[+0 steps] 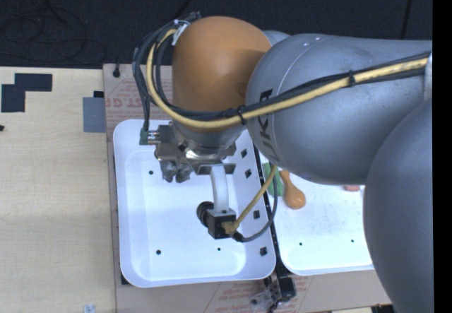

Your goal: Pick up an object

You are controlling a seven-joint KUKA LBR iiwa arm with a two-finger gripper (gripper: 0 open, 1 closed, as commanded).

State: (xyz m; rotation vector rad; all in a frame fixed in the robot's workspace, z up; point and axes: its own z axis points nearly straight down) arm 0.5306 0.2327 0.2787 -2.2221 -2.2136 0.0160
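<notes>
My gripper (175, 167) hangs low over the back part of the left white bin (141, 234), under the orange band of the wrist. The wrist hides most of it. In the right white bin (325, 248), near its left wall, lies an orange pear-shaped object (294, 196) with a green piece (272, 184) beside it. The gripper is to the left of that object, across the wall between the bins. Nothing shows between the gripper and the left bin's floor.
The big grey arm covers much of the right bin and the bench's right side. A small pinkish bit (351, 188) peeks out under the arm. Pale bench with dark patches (92, 114) lies left of the bins.
</notes>
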